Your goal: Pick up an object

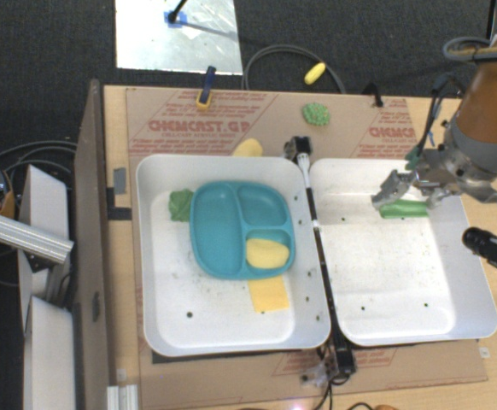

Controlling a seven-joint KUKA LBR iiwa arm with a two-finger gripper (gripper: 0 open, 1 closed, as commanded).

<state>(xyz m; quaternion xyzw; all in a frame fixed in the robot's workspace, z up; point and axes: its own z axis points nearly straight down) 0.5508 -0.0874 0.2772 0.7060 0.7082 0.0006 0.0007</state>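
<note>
A green object (pixel 405 209) lies near the far rim of the right bin (pixel 402 314), just under the pincer (pixel 395 190); whether the pincer grips it, I cannot tell. Most of that bin's floor lies open toward the near rim. The arm (pixel 488 118) is cut off at the right.

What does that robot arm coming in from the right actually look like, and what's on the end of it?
The arm is a thick, rounded grey tube with a broad orange band above the wrist. Thin dark cables run down beside it. At its end sits a small claw of pale grey metal parts, much slimmer than the arm itself.
</note>
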